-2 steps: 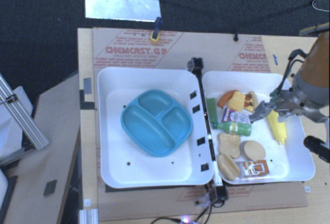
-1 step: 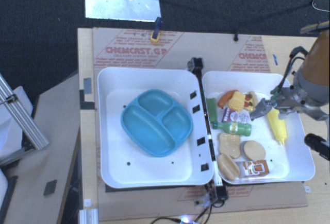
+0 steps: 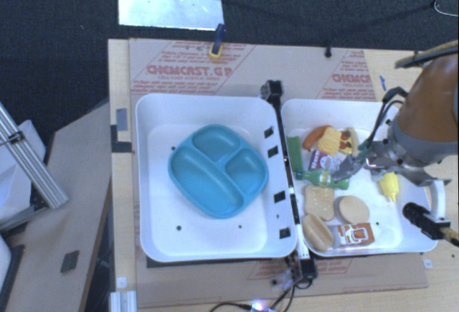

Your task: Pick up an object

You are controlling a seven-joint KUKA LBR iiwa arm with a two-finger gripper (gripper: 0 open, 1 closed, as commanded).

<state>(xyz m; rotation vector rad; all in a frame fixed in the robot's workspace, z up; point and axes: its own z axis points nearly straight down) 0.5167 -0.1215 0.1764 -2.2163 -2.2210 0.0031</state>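
The right bin holds several toy foods. At its back lie an orange carrot and a yellow corn piece, with a red packet and a green vegetable in front of them. My gripper hangs low over the middle of this bin, its tip just right of the red packet and the green vegetable. A yellow bottle lies just below the wrist. No object shows in the gripper.
The left bin holds a blue divided plate. Near the right bin's front lie pale bread slices, a round bun, a bread roll and a brown carton. A green strip lies along the wall between the bins.
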